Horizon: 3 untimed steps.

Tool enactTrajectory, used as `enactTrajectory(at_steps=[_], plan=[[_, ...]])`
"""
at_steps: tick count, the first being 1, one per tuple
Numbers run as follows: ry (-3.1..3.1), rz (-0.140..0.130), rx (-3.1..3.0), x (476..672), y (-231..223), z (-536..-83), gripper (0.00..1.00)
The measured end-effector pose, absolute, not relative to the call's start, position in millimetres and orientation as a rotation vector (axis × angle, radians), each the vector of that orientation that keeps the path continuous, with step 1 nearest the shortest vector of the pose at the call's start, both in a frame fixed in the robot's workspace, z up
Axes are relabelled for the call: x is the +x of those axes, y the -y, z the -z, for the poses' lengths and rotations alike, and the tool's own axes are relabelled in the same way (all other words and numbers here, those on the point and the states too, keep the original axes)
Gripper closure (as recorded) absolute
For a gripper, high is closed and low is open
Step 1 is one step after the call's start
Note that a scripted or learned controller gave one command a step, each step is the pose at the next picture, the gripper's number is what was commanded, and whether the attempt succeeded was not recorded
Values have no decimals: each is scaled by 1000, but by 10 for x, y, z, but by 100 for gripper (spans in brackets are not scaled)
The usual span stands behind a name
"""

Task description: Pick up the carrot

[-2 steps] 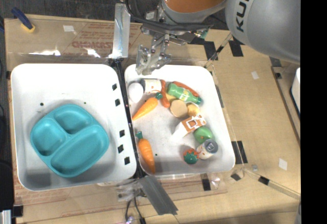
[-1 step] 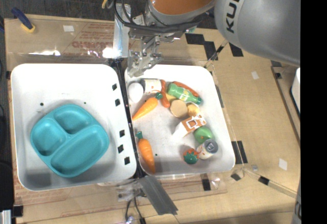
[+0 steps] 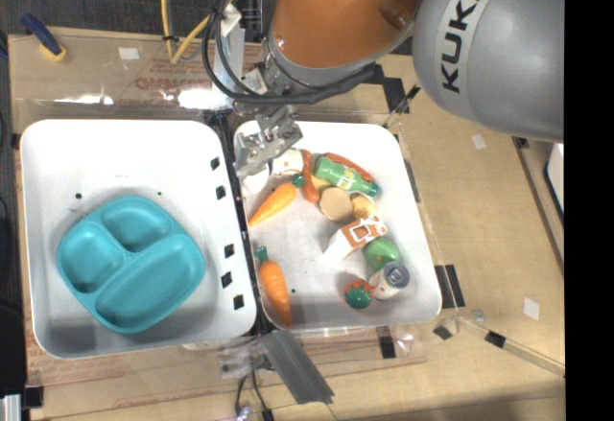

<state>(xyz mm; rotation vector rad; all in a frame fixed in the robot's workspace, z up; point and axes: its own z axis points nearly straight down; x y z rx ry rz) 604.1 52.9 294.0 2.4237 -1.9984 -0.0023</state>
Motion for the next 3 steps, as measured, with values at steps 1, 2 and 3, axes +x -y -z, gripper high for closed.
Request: enactTrajectory(at_steps=[1,2,3], plan=[[1601,5,2702,5938,-961,-2754,100],[1095,4,2947,6289,-1075,-2708,100],[1087,-8,2949,6527,-423,-3356,100]])
